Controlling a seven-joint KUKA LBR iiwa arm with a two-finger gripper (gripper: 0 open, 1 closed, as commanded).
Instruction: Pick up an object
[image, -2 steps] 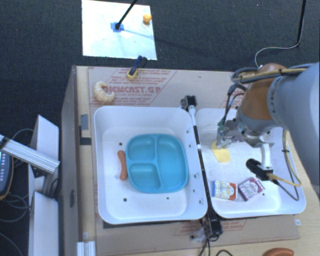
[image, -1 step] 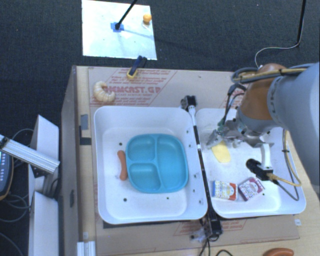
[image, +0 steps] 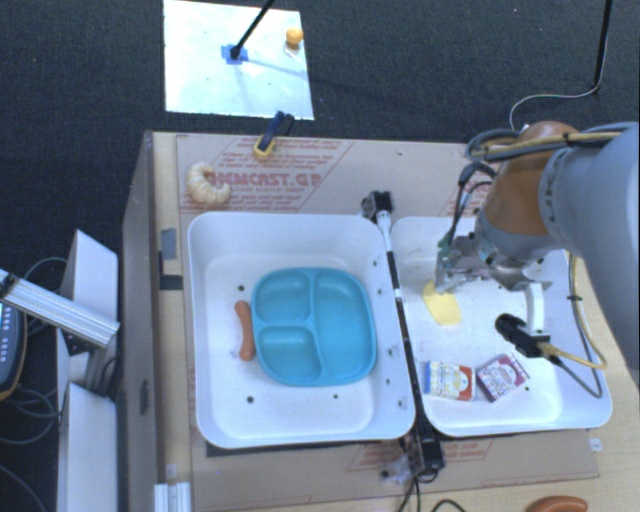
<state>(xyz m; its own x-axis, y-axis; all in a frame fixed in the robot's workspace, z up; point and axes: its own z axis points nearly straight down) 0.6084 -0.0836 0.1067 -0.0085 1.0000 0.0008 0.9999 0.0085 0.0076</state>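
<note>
Red-and-white packet (image: 449, 380) and pink packet (image: 503, 376) lay nearest in the right bin (image: 545, 405), clear of the yellow slice (image: 446, 310) just beyond. Its long axis slanted near-right to far-left. The gripper (image: 446, 283) sat over its far edge, grip impossible to read.

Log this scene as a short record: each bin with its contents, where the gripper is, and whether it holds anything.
left bin: blue plate; sausage beside the plate's left edge
right bin: yellow slice; left packet and right packet near the front wall
gripper: over the right bin, at the yellow slice's far end
held: nothing seen lifted
</note>
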